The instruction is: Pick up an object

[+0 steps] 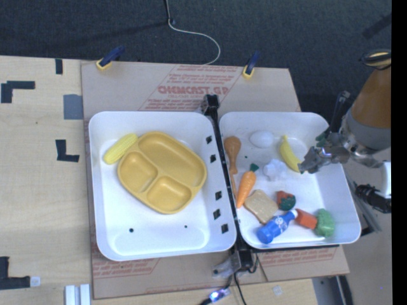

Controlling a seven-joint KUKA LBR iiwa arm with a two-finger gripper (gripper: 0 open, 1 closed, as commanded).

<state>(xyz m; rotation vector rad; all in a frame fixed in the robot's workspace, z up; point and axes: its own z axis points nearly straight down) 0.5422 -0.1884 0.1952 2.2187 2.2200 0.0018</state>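
Observation:
The right bin (331, 189) holds several toy foods: a yellow banana (289, 153), a white egg (261, 138), an orange carrot (245, 188), a chicken drumstick (232, 149), a bread slice (260, 205), a blue bottle (276, 227), a red-and-teal piece (285, 201), a red piece (306, 219) and a green piece (325, 222). My gripper (310, 162) hangs over the bin's right side, just right of the banana. Its dark fingers point down-left and nothing shows between them.
The left bin (105, 189) holds a yellow divided tray (162, 170) and a corn cob (120, 148) at its upper left. A black divider with clips (219, 170) runs between the bins. A cable (191, 33) lies on the dark floor beyond the cardboard.

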